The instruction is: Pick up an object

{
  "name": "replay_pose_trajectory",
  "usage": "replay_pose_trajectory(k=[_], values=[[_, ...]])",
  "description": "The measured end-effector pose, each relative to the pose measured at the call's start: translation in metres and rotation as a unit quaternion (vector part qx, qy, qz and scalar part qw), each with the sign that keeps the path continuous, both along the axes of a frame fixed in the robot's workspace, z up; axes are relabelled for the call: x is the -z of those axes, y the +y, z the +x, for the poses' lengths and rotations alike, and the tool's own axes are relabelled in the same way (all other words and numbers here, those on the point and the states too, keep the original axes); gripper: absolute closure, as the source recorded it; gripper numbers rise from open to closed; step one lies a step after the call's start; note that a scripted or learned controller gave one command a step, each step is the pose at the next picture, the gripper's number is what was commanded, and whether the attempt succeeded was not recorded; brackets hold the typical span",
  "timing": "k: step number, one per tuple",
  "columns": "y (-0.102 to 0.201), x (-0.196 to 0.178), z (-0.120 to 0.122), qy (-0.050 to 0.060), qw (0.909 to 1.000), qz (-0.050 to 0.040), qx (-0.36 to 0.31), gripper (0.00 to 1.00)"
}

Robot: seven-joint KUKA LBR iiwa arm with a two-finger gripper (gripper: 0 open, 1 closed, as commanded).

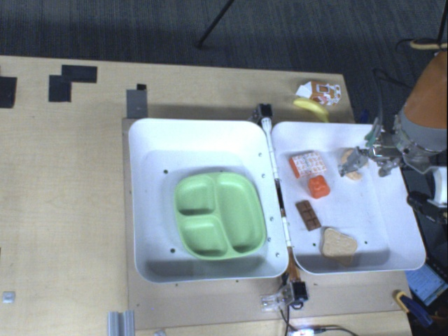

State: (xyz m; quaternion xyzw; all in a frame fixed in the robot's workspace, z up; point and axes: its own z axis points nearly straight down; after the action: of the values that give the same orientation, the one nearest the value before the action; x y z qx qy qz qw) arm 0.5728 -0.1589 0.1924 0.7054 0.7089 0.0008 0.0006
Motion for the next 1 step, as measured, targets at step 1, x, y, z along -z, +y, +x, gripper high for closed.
replay_pose_trajectory(k=[1], values=[[0.0068, 0.0939, 0.0545, -0.005, 1.0, -0.0014, 0.001, 0.0]])
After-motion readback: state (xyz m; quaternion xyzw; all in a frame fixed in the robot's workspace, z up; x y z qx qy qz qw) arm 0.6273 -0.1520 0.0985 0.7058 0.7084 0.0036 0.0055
